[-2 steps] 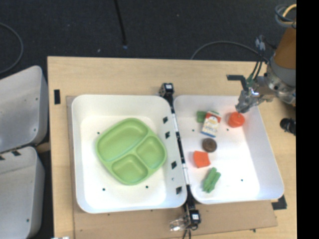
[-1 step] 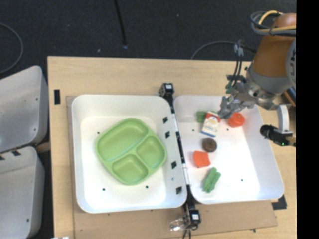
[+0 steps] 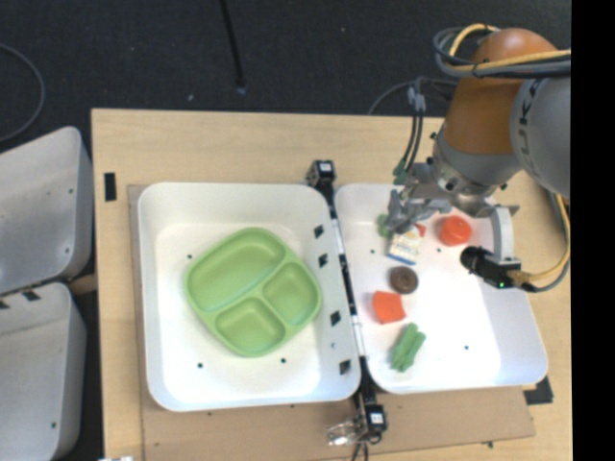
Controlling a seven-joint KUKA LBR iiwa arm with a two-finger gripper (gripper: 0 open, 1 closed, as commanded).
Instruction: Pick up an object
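My gripper (image 3: 407, 215) hangs over the back left part of the right bin (image 3: 480, 353), under the grey and orange arm (image 3: 490, 113). Right below it lies a small white and blue box (image 3: 404, 249), and I cannot tell whether the two touch. An orange round piece (image 3: 455, 230) sits just right of the gripper. Toward the front lie a brown disc (image 3: 403, 279), an orange-red block (image 3: 387, 306) and a green oblong piece (image 3: 407, 346). A small green bit (image 3: 384, 226) shows at the gripper's left side.
The left bin (image 3: 163, 353) holds a green divided plate (image 3: 252, 291). A ridge with black clips (image 3: 338, 286) separates the bins. A black unit with a green light (image 3: 485, 263) hangs on a cable over the right bin. White chairs (image 3: 38, 257) stand at the left.
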